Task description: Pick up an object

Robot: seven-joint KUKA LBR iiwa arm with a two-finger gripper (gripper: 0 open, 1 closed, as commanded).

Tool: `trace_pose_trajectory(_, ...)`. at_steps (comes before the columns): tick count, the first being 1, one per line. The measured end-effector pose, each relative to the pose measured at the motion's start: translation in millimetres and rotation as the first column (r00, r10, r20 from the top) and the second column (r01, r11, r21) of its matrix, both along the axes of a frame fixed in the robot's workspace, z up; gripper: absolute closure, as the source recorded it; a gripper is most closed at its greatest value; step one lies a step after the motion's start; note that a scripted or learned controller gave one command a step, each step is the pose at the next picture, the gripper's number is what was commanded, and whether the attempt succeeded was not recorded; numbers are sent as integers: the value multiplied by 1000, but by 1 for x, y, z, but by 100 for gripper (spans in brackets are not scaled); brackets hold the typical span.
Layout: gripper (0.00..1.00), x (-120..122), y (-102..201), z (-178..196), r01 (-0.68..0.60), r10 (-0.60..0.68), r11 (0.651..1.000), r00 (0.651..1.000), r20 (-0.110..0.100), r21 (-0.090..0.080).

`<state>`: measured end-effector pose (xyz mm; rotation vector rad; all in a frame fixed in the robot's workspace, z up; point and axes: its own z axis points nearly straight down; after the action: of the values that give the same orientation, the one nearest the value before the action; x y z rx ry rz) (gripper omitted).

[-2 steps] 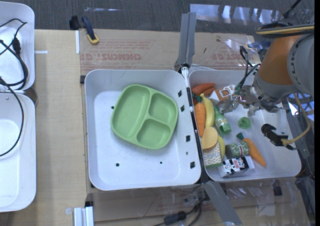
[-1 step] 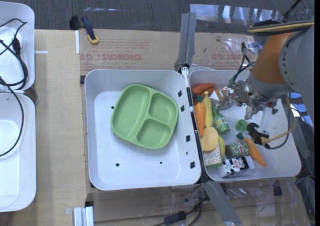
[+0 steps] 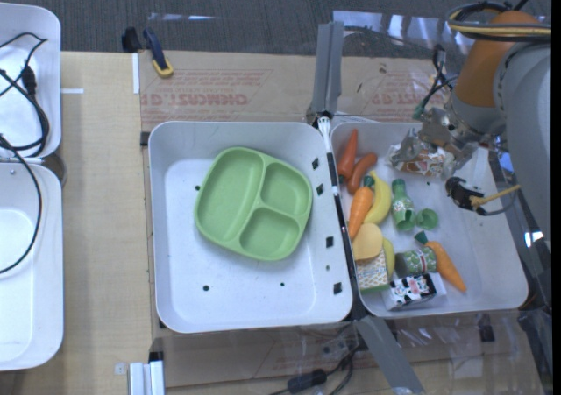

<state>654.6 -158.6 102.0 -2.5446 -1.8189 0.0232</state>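
Camera view looked down on the right bin (image 3: 504, 292), where a heap of toy food lay against its left wall. Two orange-red carrots (image 3: 353, 163) sat at the upper left of that bin, with another carrot (image 3: 360, 209) just below them touching a yellow banana (image 3: 381, 198). A small green bottle (image 3: 401, 203) stood just right of the banana, beside a green round piece (image 3: 427, 219). Lower down lay a pale yellow wedge (image 3: 367, 242), a printed carton (image 3: 372, 272), a green can (image 3: 410, 261), a small carrot (image 3: 447, 265) and a black-and-white carton (image 3: 412, 290) near the bin's lower edge.

At the upper right of the bin lay a crinkled silver packet (image 3: 419, 157). The pincer (image 3: 436, 132) hung right at the packet's upper edge, but whether it was apart, together, or clamped on anything could not be told, since the wrist and cables hid it. The grey arm (image 3: 526, 87) with its orange band (image 3: 484, 65) came in from the upper right of the frame.

The left bin (image 3: 171, 236) held a light green divided plate (image 3: 254, 202), lying flat near its middle. Both bins rested on the wooden worktop (image 3: 96, 209). A blue and yellow clamp (image 3: 156, 53) lay near the worktop's upper edge, and white trays with black cables (image 3: 22, 113) filled the far left of the frame.
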Motion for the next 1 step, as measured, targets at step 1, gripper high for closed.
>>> trace_pose_trajectory(1, 100, -3, 0, 6, -4, 4, 1000, 1000, -12, -2)
